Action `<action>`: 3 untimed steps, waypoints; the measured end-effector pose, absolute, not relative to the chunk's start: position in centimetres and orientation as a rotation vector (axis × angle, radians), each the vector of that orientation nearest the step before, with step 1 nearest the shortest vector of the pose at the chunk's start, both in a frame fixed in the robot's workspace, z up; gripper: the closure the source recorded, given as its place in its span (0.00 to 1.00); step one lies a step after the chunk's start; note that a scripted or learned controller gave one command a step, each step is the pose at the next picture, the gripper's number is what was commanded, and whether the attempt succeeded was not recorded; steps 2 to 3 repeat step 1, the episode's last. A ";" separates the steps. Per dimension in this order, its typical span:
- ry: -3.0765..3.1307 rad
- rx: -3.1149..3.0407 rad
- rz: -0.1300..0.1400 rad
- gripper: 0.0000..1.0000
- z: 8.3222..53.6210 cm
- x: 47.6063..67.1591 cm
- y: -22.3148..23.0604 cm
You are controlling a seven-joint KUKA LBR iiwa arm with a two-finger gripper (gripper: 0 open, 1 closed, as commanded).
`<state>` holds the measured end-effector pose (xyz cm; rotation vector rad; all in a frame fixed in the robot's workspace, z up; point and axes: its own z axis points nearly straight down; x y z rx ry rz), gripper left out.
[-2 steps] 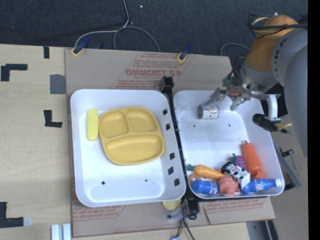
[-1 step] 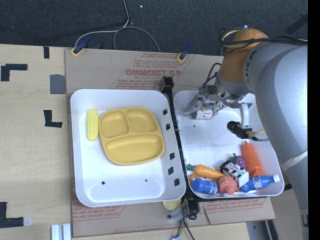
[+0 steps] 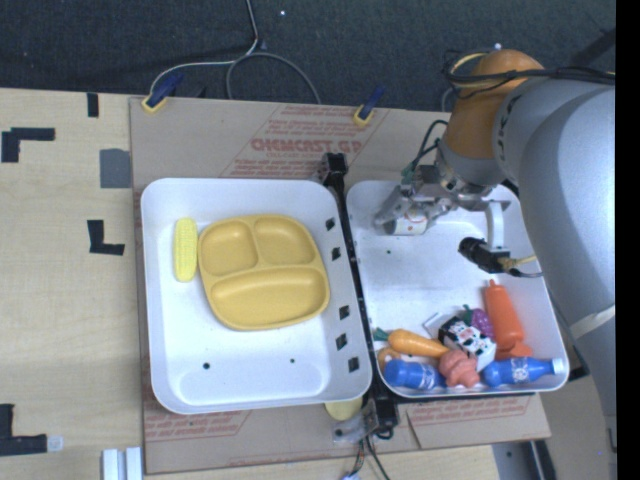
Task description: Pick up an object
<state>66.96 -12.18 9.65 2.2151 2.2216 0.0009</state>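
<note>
Gripper (image 3: 402,218) sits over the far-left corner of the right bin (image 3: 440,273), above bare white floor; can't tell whether it's spread or pressed together, since the wrist hardware blurs into it at this angle. The pickable stuff is well apart from it, bunched along the bin's near edge: orange bottle (image 3: 503,316) lying lengthwise by the right wall, blue bottle (image 3: 518,371) on its side in the near-right corner, carrot (image 3: 418,343) toward the left, a 2nd blue item (image 3: 408,374) just below it, a pink toy (image 3: 460,368) between the blue pieces and a black-and-white toy (image 3: 468,338) w/ a purple bit (image 3: 482,320) beside it. They touch or overlap, so exact shapes are hard to make out. Left bin (image 3: 250,373) holds a yellow divided plate (image 3: 265,268) and a corn cob (image 3: 185,248) just left of it. Both bins rest on a cardboard sheet (image 3: 290,138) held at the far edge by a yellow clamp (image 3: 155,98) and a blue clamp (image 3: 370,103). It lies on a pale wood bench (image 3: 60,298) marked w/ black tape (image 3: 100,238). Dark floor (image 3: 100,18) lies beyond, w/ a looped cable (image 3: 260,63). The arm is cut off at the right.
</note>
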 end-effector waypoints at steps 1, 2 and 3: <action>2.230 2.217 0.001 1.00 18.7 63.2 -2.1; 2.230 2.217 0.001 1.00 18.7 63.2 -2.1; 2.230 2.217 0.001 1.00 18.7 63.2 -2.1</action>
